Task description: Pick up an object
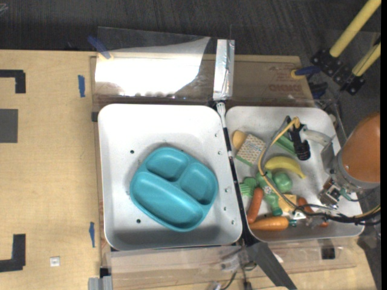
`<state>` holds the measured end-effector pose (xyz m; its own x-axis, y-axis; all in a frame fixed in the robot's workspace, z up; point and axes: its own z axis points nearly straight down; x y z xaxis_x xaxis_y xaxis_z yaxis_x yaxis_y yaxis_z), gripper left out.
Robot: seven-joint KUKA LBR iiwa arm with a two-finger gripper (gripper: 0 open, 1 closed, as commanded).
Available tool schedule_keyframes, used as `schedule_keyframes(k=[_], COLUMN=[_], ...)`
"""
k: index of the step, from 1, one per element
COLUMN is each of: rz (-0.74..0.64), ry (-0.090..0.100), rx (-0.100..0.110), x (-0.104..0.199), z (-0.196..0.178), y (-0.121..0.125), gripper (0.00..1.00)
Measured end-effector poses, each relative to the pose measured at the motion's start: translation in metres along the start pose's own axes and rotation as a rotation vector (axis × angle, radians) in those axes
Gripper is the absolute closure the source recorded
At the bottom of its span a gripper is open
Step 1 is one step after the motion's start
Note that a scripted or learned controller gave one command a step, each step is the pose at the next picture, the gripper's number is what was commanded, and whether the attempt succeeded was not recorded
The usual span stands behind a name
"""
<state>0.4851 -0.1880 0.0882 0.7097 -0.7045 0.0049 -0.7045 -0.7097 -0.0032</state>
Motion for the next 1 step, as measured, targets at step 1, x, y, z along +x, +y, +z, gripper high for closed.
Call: schedule_keyframes(k=[1], rz=[-0.326], ry=[-0.003], rx=[0.002], x=[0.0053], z=[0.0006], y=[-0.0064], gripper=[0.0])
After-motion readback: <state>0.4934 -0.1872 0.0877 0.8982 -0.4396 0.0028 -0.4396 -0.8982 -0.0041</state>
